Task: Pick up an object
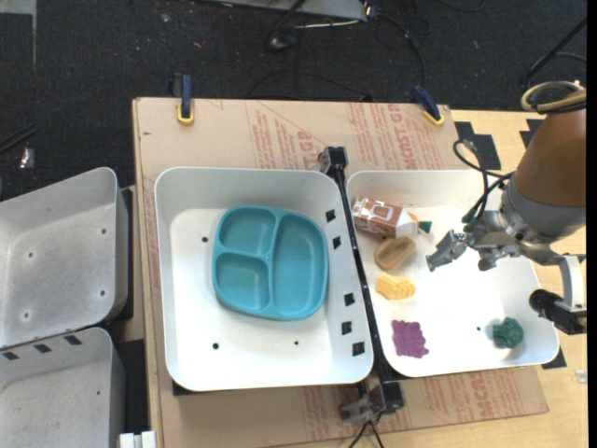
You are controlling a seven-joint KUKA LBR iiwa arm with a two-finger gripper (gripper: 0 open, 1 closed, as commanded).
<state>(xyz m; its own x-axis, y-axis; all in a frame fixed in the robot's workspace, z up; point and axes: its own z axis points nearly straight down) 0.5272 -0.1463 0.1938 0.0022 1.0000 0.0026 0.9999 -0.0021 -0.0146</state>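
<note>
- The claw (459,248) is hanging over the middle of the right bin (466,183), reaching in from the right; whether it is open or closed cannot be told from this slant, and nothing is visibly sitting in it.
- The arm's orange band (558,157) is showing above the grey wrist at the right edge of the bench.
- A small brown and white carton (383,217) is lying at the bin's upper left, well left of the claw.
- A tan rounded piece (395,253) is lying just below the carton, apart from the claw.
- A yellow ridged piece (395,288) is sitting just below the tan one.
- A purple bumpy object (409,338) is resting near the bin's front edge, below the yellow piece.
- A dark green lumpy object (507,333) is sitting in the bin's front right corner, below and right of the claw.
- A small green bit (425,224) is lying just right of the carton.
- The left bin (187,250) is holding a teal divided plate (271,262), lying flat near its centre.
- Both bins are standing side by side, touching, on a cardboard-covered worktop (261,124).
- Two further white trays (56,250) are lying off the worktop at far left.
</note>
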